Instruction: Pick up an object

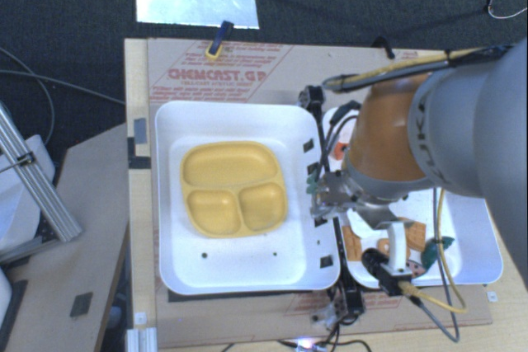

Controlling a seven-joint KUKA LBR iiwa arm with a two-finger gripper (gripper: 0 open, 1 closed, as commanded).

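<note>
A yellow plate (233,187) with three compartments lies in the left white bin (239,113). My arm, with its orange band, hangs over the right bin (483,255) and hides most of it. The gripper (360,214) points down at that bin's left side, near the wall between the bins. Beside it lie a flat brown piece (354,244), another brown piece (415,233) and a small green thing (436,246). A bit of red-orange (338,150) peeks out at the bin's far left corner. Nothing is visibly held.
Both bins rest on a printed cardboard sheet (219,74). A blue and yellow tool (219,39) lies at its far edge. An aluminium frame (37,185) stands to the left of the bench. Cables run along the right bin's near edge.
</note>
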